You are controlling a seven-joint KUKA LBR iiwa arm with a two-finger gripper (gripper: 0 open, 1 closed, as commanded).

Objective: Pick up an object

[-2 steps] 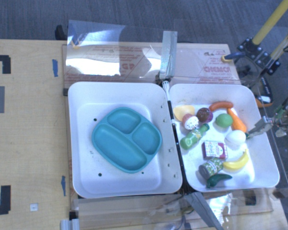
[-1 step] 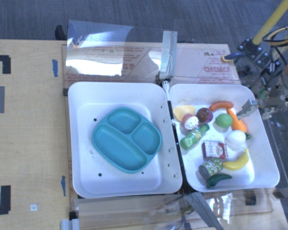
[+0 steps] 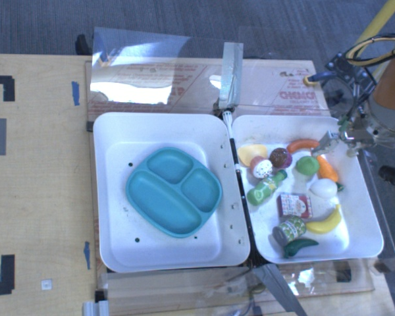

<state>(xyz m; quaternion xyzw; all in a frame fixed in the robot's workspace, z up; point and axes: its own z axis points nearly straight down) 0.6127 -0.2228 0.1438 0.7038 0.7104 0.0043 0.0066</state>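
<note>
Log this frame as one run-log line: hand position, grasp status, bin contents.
hand: over right bin far edge, near carrot | grasp: none seen | left bin: blue plate | right bin: toy foods

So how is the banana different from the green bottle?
The banana is yellow and curved; the green bottle is green and straight. The banana lies near the right bin's front, beside a white egg, while the bottle lies nearer the bin's left wall. Both lie flat in that same bin.
</note>
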